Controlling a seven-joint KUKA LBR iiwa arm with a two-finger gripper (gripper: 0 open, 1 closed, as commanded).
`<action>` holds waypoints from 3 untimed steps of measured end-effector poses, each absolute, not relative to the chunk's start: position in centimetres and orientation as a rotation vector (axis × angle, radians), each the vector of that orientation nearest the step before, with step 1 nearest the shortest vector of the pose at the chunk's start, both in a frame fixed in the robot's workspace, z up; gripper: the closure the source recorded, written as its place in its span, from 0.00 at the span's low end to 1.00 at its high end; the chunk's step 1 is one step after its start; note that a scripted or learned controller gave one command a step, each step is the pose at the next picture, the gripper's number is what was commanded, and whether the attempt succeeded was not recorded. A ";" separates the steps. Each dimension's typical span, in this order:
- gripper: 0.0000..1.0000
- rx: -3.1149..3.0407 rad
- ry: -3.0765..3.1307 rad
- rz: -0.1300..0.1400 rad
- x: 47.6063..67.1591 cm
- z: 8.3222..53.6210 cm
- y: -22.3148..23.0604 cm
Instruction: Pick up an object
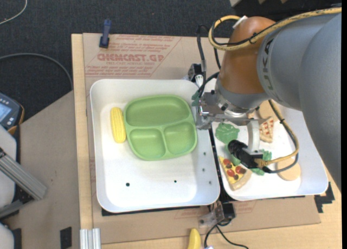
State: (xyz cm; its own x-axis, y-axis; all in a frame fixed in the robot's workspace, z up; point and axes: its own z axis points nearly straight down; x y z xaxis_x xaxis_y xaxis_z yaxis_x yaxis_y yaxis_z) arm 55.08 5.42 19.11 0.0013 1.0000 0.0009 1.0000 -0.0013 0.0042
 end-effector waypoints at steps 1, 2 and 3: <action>1.00 2.216 2.227 0.004 50.1 24.4 15.1; 1.00 2.226 2.210 0.000 56.9 19.6 5.1; 1.00 2.206 2.232 0.019 54.3 30.5 16.9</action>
State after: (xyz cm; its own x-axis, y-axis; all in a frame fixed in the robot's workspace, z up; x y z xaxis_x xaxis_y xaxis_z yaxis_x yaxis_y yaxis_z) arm 54.28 16.94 30.55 -0.0119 0.9999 0.0058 0.9999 0.0118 0.0109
